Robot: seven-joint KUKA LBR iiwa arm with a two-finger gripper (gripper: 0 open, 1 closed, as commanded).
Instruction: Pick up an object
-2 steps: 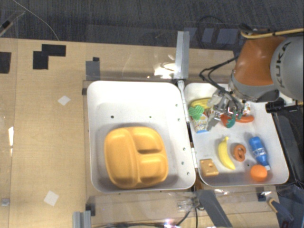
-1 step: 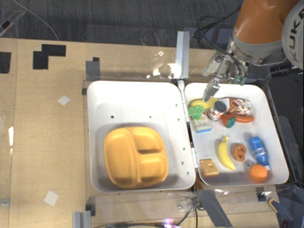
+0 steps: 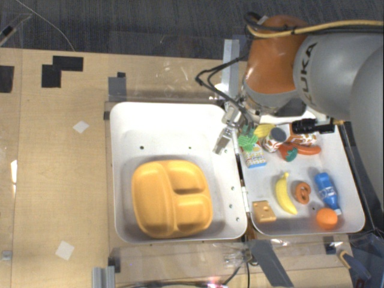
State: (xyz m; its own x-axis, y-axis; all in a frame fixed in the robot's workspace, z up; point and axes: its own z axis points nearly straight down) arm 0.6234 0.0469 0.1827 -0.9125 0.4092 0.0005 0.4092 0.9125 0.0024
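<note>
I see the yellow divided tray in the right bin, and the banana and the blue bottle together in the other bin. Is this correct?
Not quite. The camera view shows the yellow divided tray in the left bin, not the right one. The rest holds: the banana and the blue bottle lie together in the other bin, the right bin.

A yellow sectioned tray (image 3: 172,197) lies flat in the left bin (image 3: 174,119), toward its near side. In the right bin (image 3: 354,191), a yellow banana (image 3: 285,193) lies lengthwise near the middle, with a brown doughnut-shaped piece (image 3: 302,191) just beside it and a blue bottle (image 3: 327,190) further right. An orange ball (image 3: 327,218) sits at the near right corner, a tan block (image 3: 263,211) at the near left. A green toy (image 3: 247,140) lies near the far left edge, next to a red sausage-like piece (image 3: 303,150).
</note>
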